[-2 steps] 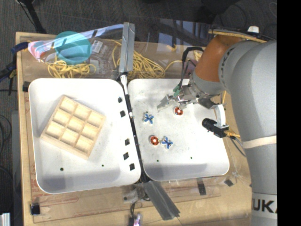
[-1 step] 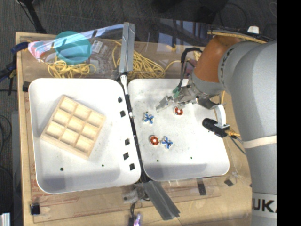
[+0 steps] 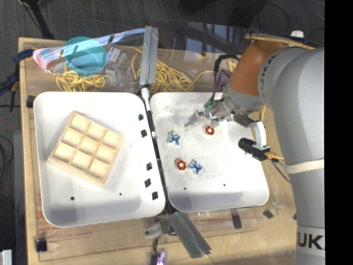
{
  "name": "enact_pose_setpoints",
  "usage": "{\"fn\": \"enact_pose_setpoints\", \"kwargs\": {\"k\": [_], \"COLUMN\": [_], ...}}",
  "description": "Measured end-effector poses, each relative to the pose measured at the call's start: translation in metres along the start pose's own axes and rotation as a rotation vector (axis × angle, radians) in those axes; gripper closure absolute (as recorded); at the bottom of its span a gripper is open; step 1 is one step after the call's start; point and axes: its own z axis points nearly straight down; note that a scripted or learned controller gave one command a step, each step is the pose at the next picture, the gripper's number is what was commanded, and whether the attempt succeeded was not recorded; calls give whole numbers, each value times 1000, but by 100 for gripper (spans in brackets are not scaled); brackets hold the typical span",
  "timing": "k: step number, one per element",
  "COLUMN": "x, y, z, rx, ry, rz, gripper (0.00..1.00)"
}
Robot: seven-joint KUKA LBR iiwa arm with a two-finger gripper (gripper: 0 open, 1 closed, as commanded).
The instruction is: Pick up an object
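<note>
Wooden bench on dark carpet bears two white bins; yellow cord lies far side. Gripper over right bin, grip state undeterminable.

I work in a robotics lab: my grey arm reaches over a wooden table bearing two white bins, with loose yellow cable and dark carpet beyond.
</note>
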Motion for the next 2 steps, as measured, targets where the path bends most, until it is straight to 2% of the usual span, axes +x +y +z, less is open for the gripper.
{"fn": "enact_pose_setpoints", "kwargs": {"k": [1, 2], "x": [-1, 2], "y": [4, -7], "z": [-3, 6], "rx": [0, 3], "ry": [0, 2], "rz": [5, -15], "gripper": [0, 0]}}
